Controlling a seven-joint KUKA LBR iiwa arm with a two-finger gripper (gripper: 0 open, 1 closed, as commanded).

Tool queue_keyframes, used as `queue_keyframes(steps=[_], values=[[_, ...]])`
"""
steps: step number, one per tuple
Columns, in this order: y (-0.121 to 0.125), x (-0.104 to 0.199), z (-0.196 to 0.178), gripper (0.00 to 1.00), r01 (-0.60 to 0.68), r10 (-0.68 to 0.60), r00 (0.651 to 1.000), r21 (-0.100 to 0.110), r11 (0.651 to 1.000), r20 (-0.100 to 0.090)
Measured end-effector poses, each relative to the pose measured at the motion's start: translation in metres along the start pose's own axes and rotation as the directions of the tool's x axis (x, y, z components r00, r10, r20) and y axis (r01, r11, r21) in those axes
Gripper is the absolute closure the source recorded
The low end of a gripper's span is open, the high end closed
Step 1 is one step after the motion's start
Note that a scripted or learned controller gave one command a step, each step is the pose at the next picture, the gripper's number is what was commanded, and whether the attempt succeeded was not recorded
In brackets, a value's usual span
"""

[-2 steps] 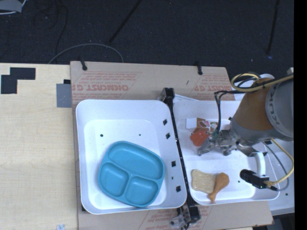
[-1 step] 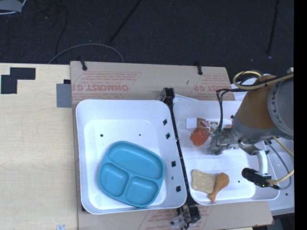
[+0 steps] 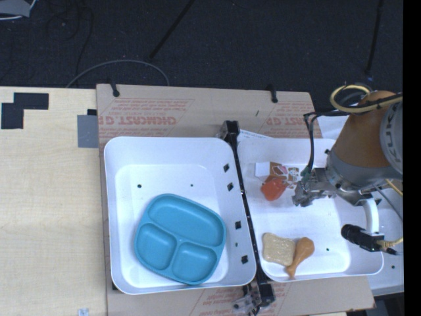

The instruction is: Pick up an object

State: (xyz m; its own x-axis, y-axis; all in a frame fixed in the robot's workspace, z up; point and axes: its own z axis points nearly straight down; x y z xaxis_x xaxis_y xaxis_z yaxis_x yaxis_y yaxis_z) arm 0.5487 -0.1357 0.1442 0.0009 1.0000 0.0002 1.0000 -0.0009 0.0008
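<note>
One gripper (image 3: 304, 195) beside red object (image 3: 273, 189), possibly touching, grip unclear

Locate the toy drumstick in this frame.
The toy drumstick lies in the right bin near its front edge, touching a tan bread slice on its left, below the red toy.

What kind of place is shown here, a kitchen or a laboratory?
Probably a robot laboratory: two white bins on a bench, toy food like a drumstick, and loose cables behind.
</note>
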Motion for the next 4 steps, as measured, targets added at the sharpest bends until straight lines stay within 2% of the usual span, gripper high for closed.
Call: queue_keyframes(steps=[1, 2, 3, 4], values=[[0.007, -0.006, -0.06, 1.0, 0.001, -0.001, 1.0, -0.003, 1.0, 0.001], [0.0, -0.012, -0.108, 1.0, 0.001, -0.001, 1.0, -0.002, 1.0, 0.001], [0.014, 0.04, -0.094, 1.0, 0.005, -0.005, 1.0, 0.005, 1.0, -0.002], [0.018, 0.095, -0.082, 1.0, 0.005, -0.005, 1.0, 0.006, 1.0, -0.002]])
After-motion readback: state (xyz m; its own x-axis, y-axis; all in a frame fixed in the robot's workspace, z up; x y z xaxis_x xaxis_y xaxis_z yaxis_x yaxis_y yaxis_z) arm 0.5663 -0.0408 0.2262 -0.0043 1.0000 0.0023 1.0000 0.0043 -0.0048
